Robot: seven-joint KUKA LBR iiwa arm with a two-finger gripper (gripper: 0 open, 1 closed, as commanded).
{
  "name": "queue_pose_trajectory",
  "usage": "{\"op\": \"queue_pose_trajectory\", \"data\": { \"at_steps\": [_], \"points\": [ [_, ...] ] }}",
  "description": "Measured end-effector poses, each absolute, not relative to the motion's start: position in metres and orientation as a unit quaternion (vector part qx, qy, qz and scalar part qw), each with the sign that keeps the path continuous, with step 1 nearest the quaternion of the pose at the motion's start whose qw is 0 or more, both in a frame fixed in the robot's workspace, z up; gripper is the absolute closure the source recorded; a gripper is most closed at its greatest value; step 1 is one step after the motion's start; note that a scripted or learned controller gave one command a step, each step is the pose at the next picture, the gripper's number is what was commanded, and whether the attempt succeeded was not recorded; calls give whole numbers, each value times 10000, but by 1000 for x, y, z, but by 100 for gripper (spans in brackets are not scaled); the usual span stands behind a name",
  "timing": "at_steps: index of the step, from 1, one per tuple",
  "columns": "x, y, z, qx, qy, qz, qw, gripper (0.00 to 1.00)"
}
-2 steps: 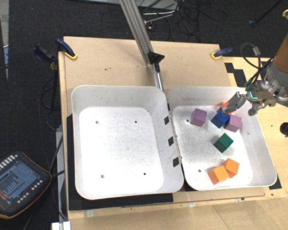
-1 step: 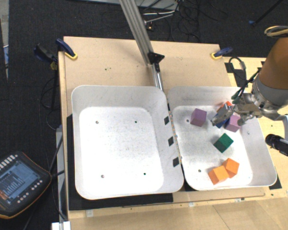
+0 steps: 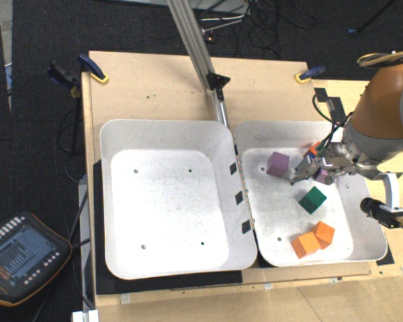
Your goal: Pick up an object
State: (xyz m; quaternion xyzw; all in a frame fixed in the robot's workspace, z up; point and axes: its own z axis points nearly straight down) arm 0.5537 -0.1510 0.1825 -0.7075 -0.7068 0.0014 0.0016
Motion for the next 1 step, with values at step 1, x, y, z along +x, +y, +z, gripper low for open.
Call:
{"op": "queue_pose_trajectory", "data": {
  "at_steps": [1],
  "points": [
    [552, -160, 126, -7077, -7065, -3, -32, 0]
  ]
}}
